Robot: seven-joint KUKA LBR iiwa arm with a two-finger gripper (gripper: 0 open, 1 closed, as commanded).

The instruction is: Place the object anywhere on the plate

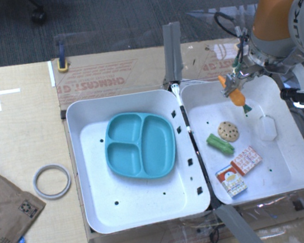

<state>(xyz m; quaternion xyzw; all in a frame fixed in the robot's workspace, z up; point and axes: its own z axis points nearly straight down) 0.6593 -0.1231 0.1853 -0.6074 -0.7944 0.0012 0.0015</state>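
Hanging over the far end of the right bin (296, 178), my gripper (231, 84) pinches an orange carrot (239, 98) between its fingers, lifted clear of the bin floor. Judging from this, the pickup is done, and what's left is the carry across to the blue plate (141, 145), which sits bare in the left bin (97, 211), and the letting go. Under me I count one cookie (228, 131), one green pod (220, 143), two small packets (246, 160), one pale lump (267, 127); one tape ring (51, 180) lies on the bench.
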